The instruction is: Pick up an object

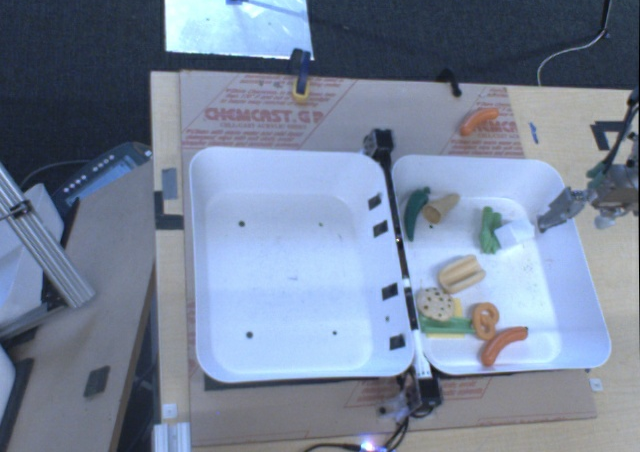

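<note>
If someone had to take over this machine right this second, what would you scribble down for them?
Tool: at the right bin's right rim, nothing seen between its fingers.
Right bin: green pepper, green piece, bread roll, cracker, pretzel, sausage.
Outside the bins: another orange sausage lies on the board behind the right bin.
Left bin: white, beside the right one.
Done: nothing lifted yet.
Left: choose one item, close on it, raise it.

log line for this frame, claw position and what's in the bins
claw: over right bin's right rim, nothing held | right bin: toy foods incl. bread roll, sausage | task: not yet picked
</note>
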